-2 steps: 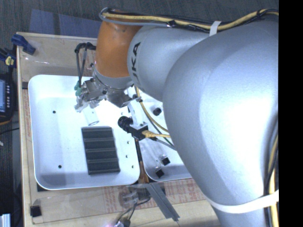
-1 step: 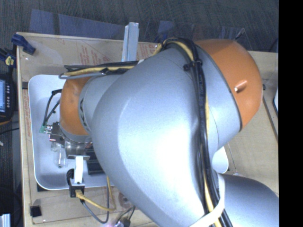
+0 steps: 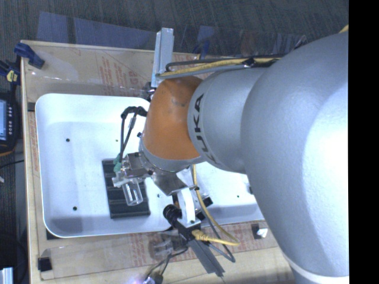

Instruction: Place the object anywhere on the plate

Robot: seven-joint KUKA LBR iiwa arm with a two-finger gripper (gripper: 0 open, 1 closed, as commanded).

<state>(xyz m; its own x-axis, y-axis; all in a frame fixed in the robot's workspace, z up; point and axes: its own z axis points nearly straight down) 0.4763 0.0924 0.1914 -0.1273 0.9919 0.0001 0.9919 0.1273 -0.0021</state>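
Left bin floor open; arm covers right bin

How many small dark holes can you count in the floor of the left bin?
4 in the left bin: one upper left, one upper middle, one lower left, one on the right near the arm. The arm may hide others.

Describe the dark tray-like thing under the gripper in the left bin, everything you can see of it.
The dark plate is a black rectangle with ridged slats, lying flat on the floor of the left bin, near its front wall. The gripper hangs right over its middle and hides part of it. Whether they touch is unclear. Its material looks like matte plastic.
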